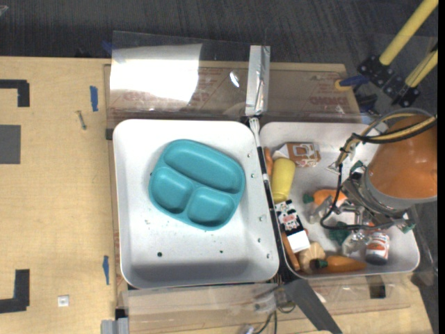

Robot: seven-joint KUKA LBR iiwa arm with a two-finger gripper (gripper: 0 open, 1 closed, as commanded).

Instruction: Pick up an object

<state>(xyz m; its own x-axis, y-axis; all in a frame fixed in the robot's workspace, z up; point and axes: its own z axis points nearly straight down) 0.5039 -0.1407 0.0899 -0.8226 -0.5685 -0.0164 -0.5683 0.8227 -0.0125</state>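
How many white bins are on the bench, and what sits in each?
2. The left bin holds a teal divided tray. The right bin holds small cluttered items, including a yellow bottle, partly hidden under the arm.

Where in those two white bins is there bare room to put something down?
Mostly in the left bin: a wide white margin rings the teal divided plate, broadest along the near edge. The right bin is crowded with the yellow bottle, small items, and the gripper.
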